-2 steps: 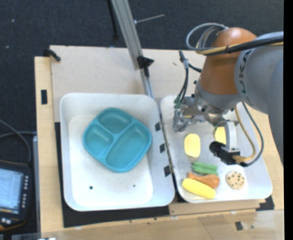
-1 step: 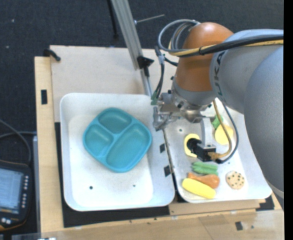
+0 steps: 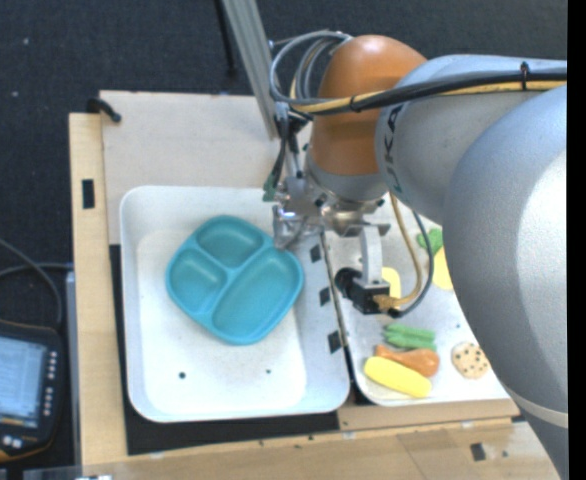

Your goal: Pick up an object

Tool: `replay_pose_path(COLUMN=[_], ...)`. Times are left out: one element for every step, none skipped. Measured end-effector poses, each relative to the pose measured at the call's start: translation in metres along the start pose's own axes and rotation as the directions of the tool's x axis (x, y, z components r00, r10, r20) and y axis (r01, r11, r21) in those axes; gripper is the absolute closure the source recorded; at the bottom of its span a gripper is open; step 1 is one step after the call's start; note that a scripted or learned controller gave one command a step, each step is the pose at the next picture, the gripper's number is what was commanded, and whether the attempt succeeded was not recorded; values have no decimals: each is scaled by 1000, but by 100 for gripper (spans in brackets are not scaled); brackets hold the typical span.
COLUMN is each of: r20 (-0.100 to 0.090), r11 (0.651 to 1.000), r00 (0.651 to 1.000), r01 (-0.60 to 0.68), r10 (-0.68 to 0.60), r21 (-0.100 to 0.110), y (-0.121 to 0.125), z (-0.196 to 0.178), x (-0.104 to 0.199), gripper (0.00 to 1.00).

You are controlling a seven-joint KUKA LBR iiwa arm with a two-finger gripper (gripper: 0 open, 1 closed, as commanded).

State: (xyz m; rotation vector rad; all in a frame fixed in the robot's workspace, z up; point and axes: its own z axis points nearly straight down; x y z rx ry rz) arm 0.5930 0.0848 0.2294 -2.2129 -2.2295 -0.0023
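Note:
A light blue divided plate (image 3: 235, 280) lies tilted in the left white bin (image 3: 153, 368). In the right white bin (image 3: 453, 396) lie a yellow banana-shaped piece (image 3: 397, 376), an orange carrot (image 3: 419, 359), a green pod (image 3: 408, 337) and a round speckled cookie (image 3: 467, 359). My gripper (image 3: 291, 226) hangs over the ridge between the two bins, right at the plate's upper right rim. Its metal parts overlap the plate's edge, and nothing shows held in it. The big grey arm hides most of the right bin.
A yellow and green item (image 3: 435, 256) peeks out beside the arm in the right bin. A slanted aluminium post (image 3: 245, 38) rises behind the bins. A teach pendant (image 3: 8, 378) sits off the bench at the left.

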Motion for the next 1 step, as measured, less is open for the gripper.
replay_pose_path(r20=[3], r11=[1000], r00=[1000], r01=[-4], r10=[4], r21=[1], y=[0], z=[0], x=[-4], gripper=[0])
